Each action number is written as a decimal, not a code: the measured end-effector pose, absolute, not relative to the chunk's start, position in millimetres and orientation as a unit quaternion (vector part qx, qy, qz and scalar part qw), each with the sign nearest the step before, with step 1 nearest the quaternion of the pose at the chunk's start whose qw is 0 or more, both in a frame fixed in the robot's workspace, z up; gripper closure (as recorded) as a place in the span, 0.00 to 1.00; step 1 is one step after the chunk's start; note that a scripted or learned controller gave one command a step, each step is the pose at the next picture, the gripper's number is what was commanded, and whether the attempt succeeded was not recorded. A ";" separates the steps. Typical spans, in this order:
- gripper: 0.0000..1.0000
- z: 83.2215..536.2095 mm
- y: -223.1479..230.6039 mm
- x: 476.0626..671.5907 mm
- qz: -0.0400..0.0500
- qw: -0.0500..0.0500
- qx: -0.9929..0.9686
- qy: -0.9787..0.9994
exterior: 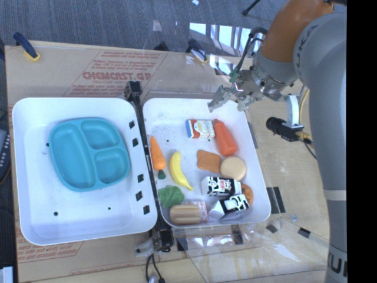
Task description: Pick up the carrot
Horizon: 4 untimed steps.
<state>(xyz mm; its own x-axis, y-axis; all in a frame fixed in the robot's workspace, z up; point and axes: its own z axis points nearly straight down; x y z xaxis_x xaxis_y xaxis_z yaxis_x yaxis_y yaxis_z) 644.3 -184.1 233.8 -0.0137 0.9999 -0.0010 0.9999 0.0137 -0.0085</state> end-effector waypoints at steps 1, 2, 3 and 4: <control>0.00 120.7 -121.4 612.3 0.006 0.007 -0.693 -0.721; 0.00 96.8 -104.9 571.2 0.001 -0.007 -0.581 -0.814; 0.00 92.0 -129.8 623.2 0.006 0.015 -0.572 -0.820; 0.00 164.6 -105.7 659.1 0.001 -0.002 -0.590 -0.808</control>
